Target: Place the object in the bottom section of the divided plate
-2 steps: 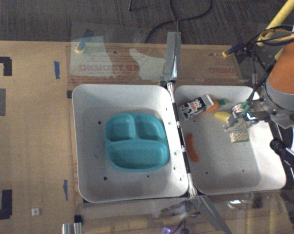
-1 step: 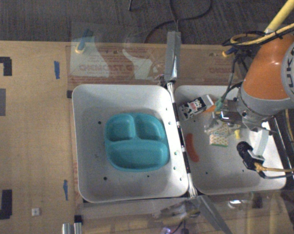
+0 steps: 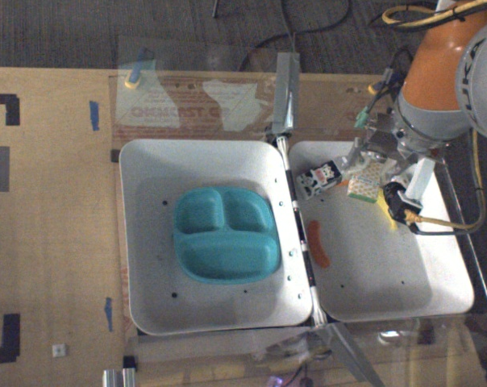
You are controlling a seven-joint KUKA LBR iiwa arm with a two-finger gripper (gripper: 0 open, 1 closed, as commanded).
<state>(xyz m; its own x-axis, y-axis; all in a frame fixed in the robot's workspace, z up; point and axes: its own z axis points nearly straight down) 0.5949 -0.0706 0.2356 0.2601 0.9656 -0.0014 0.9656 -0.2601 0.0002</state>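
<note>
A teal divided plate (image 3: 226, 234) lies in the left bin (image 3: 147, 297), with two small sections at the top and one wide section at the bottom. In the right bin (image 3: 405, 289), my gripper (image 3: 368, 166) hangs over the upper part. Right under it sits a pale speckled block with an orange edge (image 3: 364, 185); whether the gripper holds the block is unclear. A small black-and-white toy (image 3: 318, 177) lies just left of that block. A red-orange sausage-shaped piece (image 3: 318, 244) rests near the right bin's left wall.
A metal divider rail (image 3: 296, 216) runs between the two bins. Behind the bins, a clear plastic sheet (image 3: 195, 103) lies on the wooden bench. Blue tape marks (image 3: 94, 115) dot the bench to the left.
</note>
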